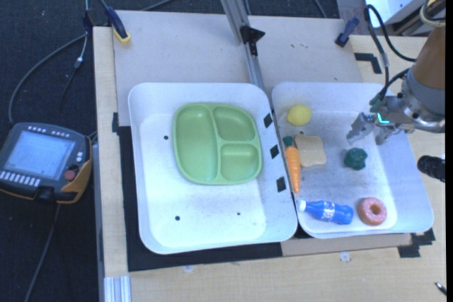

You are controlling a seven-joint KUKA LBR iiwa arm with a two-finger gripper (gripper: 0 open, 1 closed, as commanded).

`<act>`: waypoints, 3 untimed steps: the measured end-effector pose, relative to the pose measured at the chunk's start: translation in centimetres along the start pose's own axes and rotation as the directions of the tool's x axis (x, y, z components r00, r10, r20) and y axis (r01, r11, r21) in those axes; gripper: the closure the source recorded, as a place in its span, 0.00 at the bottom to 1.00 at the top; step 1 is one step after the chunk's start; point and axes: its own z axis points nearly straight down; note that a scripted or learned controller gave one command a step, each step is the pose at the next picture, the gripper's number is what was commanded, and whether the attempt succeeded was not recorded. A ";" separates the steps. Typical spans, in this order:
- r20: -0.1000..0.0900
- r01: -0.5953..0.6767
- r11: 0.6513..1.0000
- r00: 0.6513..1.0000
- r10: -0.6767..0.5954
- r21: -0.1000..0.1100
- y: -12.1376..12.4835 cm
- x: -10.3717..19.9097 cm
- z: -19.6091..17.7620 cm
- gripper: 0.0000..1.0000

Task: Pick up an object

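From the camera above, the table (212,46) carries two white bins side by side: the left bin (163,223) holds a green divided plate (216,143), and the right bin (410,187) holds the small things to pick from. These are a yellow ball (299,114), a tan slice of bread (311,151), an orange carrot (293,167) lying along the bin's left wall, a blue bottle (327,211), a pink doughnut (372,210) and a dark green lump (356,158). The green lump lies nearest the end effector (373,126), just below it and apart from the other items. It looks like light toy food, likely stiff plastic with a bumpy surface, so a pinch across its middle should hold it. The arm comes in from the right, its wrist low over the right bin's upper part, with the end effector tilted toward the bin's middle. Its fingers appear spread apart with nothing between them.
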 end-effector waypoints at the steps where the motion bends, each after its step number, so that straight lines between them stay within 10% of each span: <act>1: 0.000 0.001 1.000 1.000 -0.001 -0.002 0.1 0.0 -0.1 0.00; 3: -0.002 -0.001 1.000 1.000 0.001 0.005 -1.1 1.0 11.0 0.00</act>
